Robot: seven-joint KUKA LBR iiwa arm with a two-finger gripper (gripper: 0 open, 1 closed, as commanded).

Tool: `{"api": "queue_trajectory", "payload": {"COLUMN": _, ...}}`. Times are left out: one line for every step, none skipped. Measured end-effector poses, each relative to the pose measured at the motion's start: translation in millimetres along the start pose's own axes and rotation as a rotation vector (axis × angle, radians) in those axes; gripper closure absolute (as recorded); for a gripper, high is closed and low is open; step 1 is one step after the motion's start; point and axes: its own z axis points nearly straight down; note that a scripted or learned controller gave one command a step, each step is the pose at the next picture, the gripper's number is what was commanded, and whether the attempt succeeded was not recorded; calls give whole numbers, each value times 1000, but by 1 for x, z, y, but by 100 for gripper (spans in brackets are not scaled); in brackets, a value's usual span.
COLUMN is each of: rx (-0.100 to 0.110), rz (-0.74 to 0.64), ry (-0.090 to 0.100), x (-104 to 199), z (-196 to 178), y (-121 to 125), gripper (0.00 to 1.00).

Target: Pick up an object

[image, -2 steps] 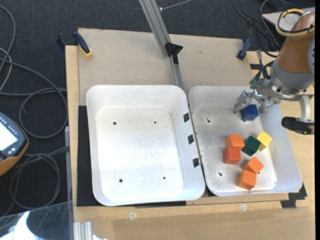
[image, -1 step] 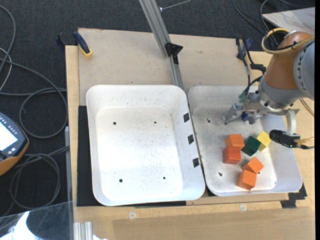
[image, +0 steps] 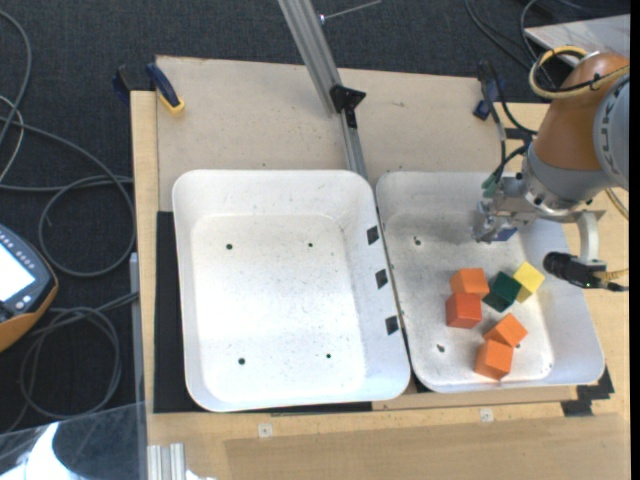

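the gripper [image: 495,230] hovers in the right bin [image: 425,203]; whether its pincer is spread cannot be told. the blocks cluster toward five o'clock of it. the lone orange block [image: 493,360] probably offers the cleanest, least crowded approach.
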Motion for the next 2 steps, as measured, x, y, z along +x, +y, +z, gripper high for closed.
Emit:
{"api": "queue_trajectory", "payload": {"rx": -7, "rz": 0, "ry": -3, "x": -6, "z": -63, "y": 5, "gripper": 100}}
{"api": "queue_trajectory", "payload": {"rx": -5, "rz": 1, "ry": -3, "x": -11, "z": -118, "y": -2, "gripper": 100}}
